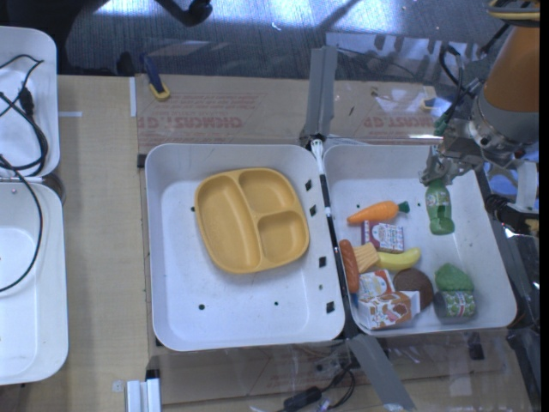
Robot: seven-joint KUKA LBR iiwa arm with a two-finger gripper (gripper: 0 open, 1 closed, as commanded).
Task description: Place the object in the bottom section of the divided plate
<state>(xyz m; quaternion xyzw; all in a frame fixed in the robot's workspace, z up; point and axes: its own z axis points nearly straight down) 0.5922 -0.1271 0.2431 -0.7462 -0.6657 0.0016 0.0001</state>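
Presently the nearest items are the toy foods crowded at the near end of the right bin (493,256): a green can (454,303), a small carton (386,309), a brown round piece (413,283), a banana (400,258), a sausage (348,264) and, just beyond them, a carrot (377,213).

Farther back in that bin stands the green bottle (440,210), long axis running near to far, cap end toward the tool. The gripper (439,175) sits directly over that cap end, touching or all but touching it. Whether its fingers are spread or closed on the bottle cannot be told; no hold is confirmed.

The divided plate (251,219), yellow, lies in the left bin (171,256), well apart from the bottle and to the camera's left, across the wall between the bins. Its bottom section is judged to be the long compartment on the near-left side, though this is uncertain.

The arm (515,67) enters from the far right, wrist angled down and leftward into the bin. Assessment: a secure hold comes first, then a long leftward carry.
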